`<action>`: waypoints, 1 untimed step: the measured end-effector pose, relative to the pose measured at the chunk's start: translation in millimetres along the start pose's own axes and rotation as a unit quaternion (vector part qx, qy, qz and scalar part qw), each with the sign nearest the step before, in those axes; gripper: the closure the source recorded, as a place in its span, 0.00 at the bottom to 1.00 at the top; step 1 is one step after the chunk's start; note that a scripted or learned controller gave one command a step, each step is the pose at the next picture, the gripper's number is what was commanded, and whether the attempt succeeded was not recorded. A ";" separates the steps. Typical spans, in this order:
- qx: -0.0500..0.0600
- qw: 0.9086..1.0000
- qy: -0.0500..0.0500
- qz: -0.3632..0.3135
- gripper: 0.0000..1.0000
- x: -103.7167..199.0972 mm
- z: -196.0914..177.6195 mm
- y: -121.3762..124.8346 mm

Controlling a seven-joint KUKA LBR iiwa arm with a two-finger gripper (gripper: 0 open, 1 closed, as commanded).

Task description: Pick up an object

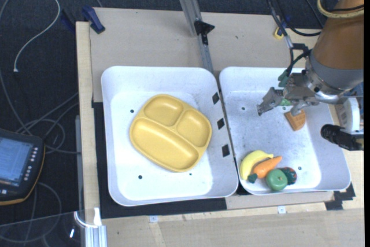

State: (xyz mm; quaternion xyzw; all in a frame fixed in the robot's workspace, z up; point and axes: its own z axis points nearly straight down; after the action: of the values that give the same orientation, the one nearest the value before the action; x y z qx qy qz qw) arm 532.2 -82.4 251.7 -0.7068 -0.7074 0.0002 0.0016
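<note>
At the near edge of the right bin point(332, 173), 4 small things sit bunched in the corner: a banana point(252, 161), a carrot point(267, 166), a green fruit point(277, 180) and something dark point(290, 174) tucked just behind the green one. They touch each other, so grabbing 1 alone looks tricky.

A bit farther back in the same bin sits a small orange block point(296, 120), apart from the pile. It has room around it, so it looks like the easy thing to pick up.

The gripper point(276, 102) hangs just above and beside the block, low over the bin. Its 2 fingers are spread apart with nothing between them. The arm point(338, 37) leans in from the right, likely lining up for a grab. No thing has been lifted yet.

In the left bin point(115, 124) lies a yellow tray point(170, 132) with 3 parts. It is big and flat, so it would be hard to pinch.

Both bins rest side by side on the worktop point(144, 37).
</note>
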 end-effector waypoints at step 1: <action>0.000 1.000 0.000 0.000 0.00 -0.2 0.0 0.1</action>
State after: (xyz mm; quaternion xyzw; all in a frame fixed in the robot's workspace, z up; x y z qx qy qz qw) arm 532.2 -82.5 251.7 -0.7070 -0.7072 0.0001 0.0012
